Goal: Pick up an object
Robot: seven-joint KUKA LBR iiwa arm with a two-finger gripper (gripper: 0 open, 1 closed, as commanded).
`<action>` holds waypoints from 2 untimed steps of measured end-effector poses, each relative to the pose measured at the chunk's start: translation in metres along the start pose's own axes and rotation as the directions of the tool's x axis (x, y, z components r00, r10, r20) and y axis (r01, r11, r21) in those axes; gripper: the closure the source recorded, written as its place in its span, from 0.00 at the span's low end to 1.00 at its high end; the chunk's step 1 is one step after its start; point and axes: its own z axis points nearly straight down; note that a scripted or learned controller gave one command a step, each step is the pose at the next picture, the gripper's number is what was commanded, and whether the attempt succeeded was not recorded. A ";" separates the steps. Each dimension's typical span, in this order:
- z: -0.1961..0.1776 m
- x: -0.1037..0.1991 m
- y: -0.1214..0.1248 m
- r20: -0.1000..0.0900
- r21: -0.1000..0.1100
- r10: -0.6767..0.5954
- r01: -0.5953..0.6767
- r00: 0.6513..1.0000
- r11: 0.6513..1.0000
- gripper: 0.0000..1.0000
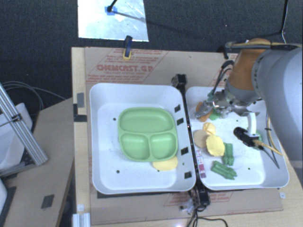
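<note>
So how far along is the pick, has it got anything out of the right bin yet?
Nothing looks picked yet. The gripper is low over the upper left part of the right bin, but I can't tell if anything sits between its fingers. The yellow pieces and green pieces lie loose on the bin floor. The green tray sits in the left bin. Grasp and lift remain.

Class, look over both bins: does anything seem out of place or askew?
One thing: a pale yellow piece in the left bin lies partly tucked under the green tray's near edge. The other food items sit loose in the right bin.
</note>
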 end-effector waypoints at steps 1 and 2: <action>0.000 0.001 0.034 0.000 -0.001 -0.001 0.001 1.000 1.000 0.00; -0.012 0.000 0.034 0.003 -0.003 -0.003 0.003 1.000 1.000 1.00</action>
